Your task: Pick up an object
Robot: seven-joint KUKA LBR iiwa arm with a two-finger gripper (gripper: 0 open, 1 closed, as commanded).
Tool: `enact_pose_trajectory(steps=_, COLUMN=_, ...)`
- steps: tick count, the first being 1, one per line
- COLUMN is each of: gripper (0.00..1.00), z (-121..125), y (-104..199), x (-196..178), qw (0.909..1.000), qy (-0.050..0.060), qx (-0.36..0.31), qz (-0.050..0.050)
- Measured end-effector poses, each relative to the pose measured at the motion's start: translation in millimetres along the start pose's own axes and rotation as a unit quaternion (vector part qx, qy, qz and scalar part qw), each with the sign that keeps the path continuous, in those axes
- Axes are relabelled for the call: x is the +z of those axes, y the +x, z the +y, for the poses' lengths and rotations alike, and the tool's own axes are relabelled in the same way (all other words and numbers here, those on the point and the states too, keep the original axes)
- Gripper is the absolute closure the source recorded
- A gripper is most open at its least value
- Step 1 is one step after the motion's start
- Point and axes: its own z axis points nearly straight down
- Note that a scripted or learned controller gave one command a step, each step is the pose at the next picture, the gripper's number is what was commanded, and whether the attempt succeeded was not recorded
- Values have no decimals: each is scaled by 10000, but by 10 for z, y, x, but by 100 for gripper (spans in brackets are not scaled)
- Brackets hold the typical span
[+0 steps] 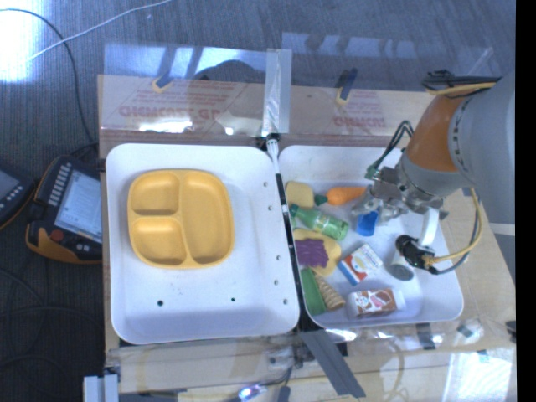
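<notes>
My gripper [376,206] hangs low over the upper middle of the right bin [444,296]. Directly under its tip lies a small blue object [366,223], partly hidden by the gripper. An orange carrot [344,195] lies just to its left, and a green bottle [321,220] lies further left. Whether anything is held cannot be made out.
The right bin also holds a yellow piece [300,194], a purple item [311,252], a red and white carton [362,263], a brown packet [373,301] and a waffle cone [330,292]. A yellow divided plate [179,218] sits in the left bin [209,308]. A teach pendant [65,208] lies left of the bench.
</notes>
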Motion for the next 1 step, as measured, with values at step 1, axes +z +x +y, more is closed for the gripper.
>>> enact_pose_trajectory(steps=1, gripper=100, z=-229, y=357, x=-6, qw=9992, qy=100, qx=380, qz=-8)
